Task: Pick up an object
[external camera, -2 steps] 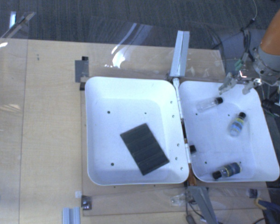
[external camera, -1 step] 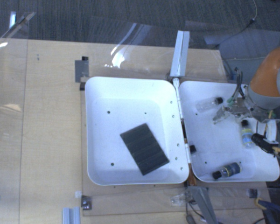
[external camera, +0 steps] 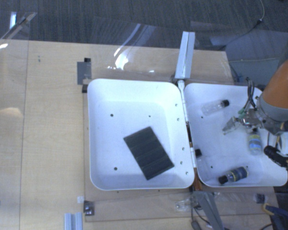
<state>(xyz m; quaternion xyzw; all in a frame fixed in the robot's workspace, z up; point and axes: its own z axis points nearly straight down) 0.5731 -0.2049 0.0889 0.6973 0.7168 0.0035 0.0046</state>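
We saw the gripper (external camera: pixel 234 123) low over the right bin (external camera: pixel 216 147), its fingers spread with nothing between them. Near it lay a clear bottle (external camera: pixel 214 107), a small vial (external camera: pixel 254 143) and a dark bottle (external camera: pixel 234 175); a black pad (external camera: pixel 148 152) lay in the left bin (external camera: pixel 105 128).

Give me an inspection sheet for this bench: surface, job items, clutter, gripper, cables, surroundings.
Surface: wooden bench bearing a left bin and a right bin.
Job's things: dark ribbed pad in the left bin; clear bottle, blue-capped bottle and dark bottle in the right bin.
Clutter: nothing seen.
Gripper: gripper over the right bin, nothing visibly held.
Cables: cable on the floor, top right.
Surroundings: grey carpet; metal rail behind the bins.
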